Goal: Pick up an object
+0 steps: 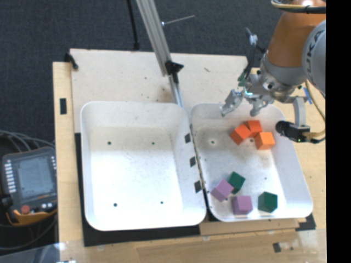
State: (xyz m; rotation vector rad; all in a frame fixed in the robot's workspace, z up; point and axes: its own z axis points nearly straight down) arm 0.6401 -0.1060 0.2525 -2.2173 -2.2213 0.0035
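We see the gripper (242, 106) hanging spread and empty over the far end of the right bin (299, 201), its two fingers parted with nothing between them. The three orange cubes (252, 133), clustered and touching, lie just at its 5 o'clock. Their shared edges are hard to separate. Toward 6 o'clock sit two purple cubes (232, 198) and two green cubes (267, 201). The left bin (90, 147) lies at 9 o'clock on the worktop (109, 70).
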